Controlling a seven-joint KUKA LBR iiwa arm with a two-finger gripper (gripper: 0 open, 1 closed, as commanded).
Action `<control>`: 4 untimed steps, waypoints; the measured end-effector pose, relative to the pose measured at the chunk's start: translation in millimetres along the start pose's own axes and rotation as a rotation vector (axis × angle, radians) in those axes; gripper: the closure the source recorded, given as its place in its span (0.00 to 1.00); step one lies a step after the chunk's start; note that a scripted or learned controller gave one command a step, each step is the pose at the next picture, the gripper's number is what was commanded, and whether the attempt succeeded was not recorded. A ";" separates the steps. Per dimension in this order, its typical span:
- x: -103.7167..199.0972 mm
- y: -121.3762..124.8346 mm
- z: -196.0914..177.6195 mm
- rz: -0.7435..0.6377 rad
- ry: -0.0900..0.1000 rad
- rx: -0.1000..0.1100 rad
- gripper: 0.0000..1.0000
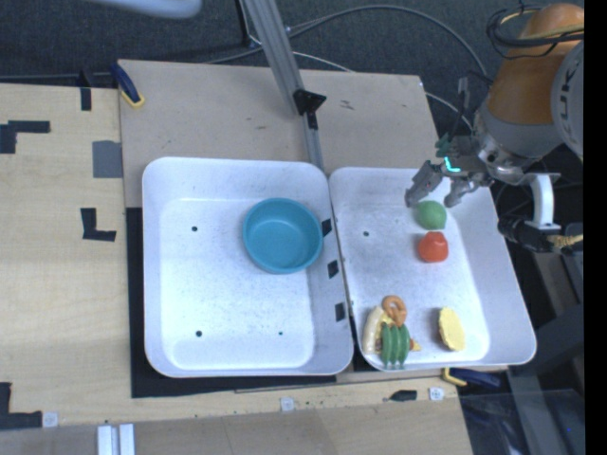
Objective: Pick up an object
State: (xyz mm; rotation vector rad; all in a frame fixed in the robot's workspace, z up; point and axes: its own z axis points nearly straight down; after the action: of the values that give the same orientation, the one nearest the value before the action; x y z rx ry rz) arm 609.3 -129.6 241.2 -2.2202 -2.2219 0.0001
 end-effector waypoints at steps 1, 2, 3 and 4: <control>0.0 0.0 0.0 0.000 0.000 0.000 0.00; -9.8 -1.6 50.8 0.001 0.000 0.004 0.00; -8.5 -9.0 111.4 0.000 0.000 0.004 0.00; -8.2 -9.2 153.4 0.000 -0.001 0.001 0.00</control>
State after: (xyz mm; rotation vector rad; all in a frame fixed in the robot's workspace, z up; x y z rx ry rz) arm 600.1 -137.7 87.8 -2.2199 -2.2224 0.0018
